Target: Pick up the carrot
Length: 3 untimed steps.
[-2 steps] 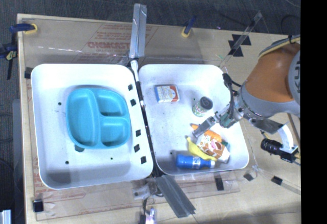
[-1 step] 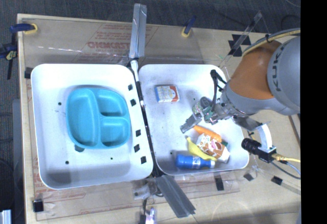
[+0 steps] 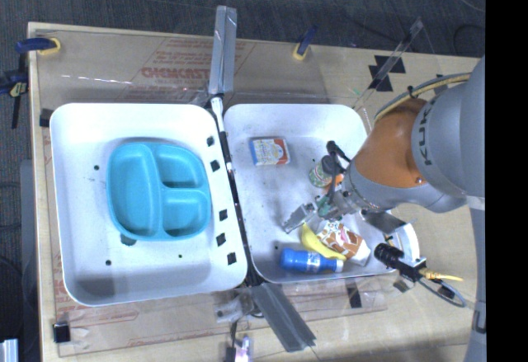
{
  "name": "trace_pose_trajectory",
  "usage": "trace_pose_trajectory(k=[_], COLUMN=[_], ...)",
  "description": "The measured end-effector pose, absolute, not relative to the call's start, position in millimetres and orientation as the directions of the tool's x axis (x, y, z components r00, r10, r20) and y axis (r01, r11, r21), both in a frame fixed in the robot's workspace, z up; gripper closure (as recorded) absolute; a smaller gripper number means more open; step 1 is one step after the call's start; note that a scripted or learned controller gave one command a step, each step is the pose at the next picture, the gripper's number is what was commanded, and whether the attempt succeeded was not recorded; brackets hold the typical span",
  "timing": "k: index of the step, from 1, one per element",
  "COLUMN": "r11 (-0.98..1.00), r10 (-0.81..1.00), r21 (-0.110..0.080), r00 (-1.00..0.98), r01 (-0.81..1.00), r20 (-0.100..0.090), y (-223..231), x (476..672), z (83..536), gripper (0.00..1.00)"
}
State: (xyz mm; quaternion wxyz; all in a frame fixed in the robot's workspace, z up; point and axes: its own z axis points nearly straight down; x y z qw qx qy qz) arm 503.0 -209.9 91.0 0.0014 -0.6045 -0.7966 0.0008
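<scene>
Camera view | arm (image 3: 429, 158) reaches in from three o'clock, gripper (image 3: 330, 202) low over right bin (image 3: 247, 187) clutter | grip state: cannot tell | carrot: maybe the orange bit (image 3: 337, 181) at gripper's twelve o'clock, unsure | banana (image 3: 318, 243) at six o'clock.

A single fixed camera looks down on the bench (image 3: 272, 63) from above, at a slight slant rather than straight overhead. It stands far enough off to take in both white bins whole: the left bin (image 3: 74, 187) and the right bin (image 3: 280, 117) lie side by side across the middle of the picture, with bench margin on every side and dark floor along the top edge. The arm (image 3: 429, 150) enters from the right side of the view (its grey bulk and orange band loom large there, being nearer the lens than the bins). The bench edges run a little askew to the picture's edges.
</scene>
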Motion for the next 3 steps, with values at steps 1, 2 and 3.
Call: trace_pose_trajectory(k=[1, 2, 3], r11=[0.273, 0.440, 0.335], r10=[0.962, 0.898, 0.942], r21=[-0.004, 0.000, 0.000], r00=[-0.273, -0.440, -0.335], r01=[0.962, 0.898, 0.942], r20=[0.002, 0.000, 0.000], y=[-209.7, -211.3, -170.1], x=[503.3, 522.8, 514.0], z=[100.8, 166.1, 221.6], gripper=[1.00, 1.00, 1.00])
